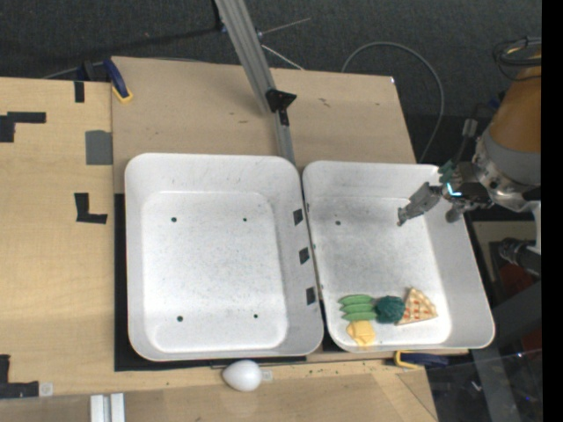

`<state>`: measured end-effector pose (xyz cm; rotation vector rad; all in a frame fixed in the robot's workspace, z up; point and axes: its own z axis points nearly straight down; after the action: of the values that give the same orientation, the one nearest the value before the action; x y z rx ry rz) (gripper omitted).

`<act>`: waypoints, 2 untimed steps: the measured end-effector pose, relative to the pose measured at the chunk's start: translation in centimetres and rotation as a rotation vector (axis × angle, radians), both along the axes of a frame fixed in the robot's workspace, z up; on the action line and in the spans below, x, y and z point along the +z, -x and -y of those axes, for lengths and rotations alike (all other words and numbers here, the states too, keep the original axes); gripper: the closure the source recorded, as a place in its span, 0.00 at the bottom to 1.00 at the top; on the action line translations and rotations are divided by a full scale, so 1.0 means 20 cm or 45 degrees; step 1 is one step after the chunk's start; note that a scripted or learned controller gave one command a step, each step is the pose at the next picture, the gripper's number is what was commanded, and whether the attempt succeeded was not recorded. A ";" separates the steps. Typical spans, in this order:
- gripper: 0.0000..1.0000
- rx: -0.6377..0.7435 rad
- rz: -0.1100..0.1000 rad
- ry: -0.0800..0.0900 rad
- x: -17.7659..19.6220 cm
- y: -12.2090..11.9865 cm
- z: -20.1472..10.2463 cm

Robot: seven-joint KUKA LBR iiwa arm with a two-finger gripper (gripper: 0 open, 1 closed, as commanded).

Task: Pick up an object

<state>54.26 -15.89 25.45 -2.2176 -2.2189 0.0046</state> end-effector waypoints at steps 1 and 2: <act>0.00 0.002 0.005 0.001 0.01 0.00 0.00; 0.00 0.000 -0.003 0.001 -0.31 -0.01 0.01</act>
<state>54.55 -16.17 19.35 -2.2165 -2.2177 0.0080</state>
